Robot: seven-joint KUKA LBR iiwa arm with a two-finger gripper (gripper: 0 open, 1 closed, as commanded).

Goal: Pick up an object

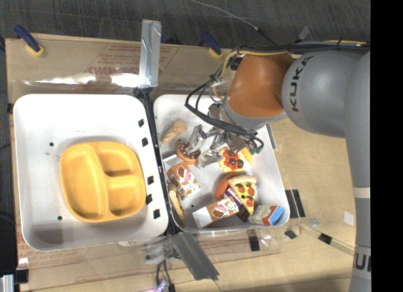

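Observation:
My gripper (203, 146) hangs low inside the right bin (274, 170), under the orange wrist band. It sits just right of a round orange and red toy (185, 153) and may be touching it. A red and yellow toy (232, 159) lies right beside the gripper on its other side. A tan bread-like piece (173, 131) rests at the bin's upper left. Nothing is visibly lifted off the bin floor.
Also in the right bin are a pizza slice toy (243, 190), two small printed cartons (183, 182) (218, 209) and a blue and orange box (268, 214). A yellow divided plate (101, 179) lies in the left bin (38, 121).

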